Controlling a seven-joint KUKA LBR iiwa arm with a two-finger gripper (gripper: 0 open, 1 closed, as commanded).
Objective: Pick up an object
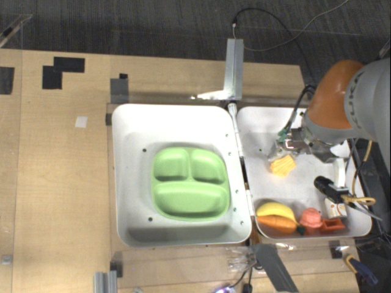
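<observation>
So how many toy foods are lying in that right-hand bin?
4 that I can make out: a yellow corn piece near the middle, then a banana, a carrot and a pink piece along the near edge. The arm may hide more.

Wooden bench with two white bins

The light wooden bench [55, 182] carries two shallow white bins side by side, touching along their inner edges. The left bin [131, 170] sits near the middle of the bench, the right bin [256, 127] toward its right end. Black patches [62, 71] mark the bench's far left part, with a small pale square [80, 122] nearby.
</observation>
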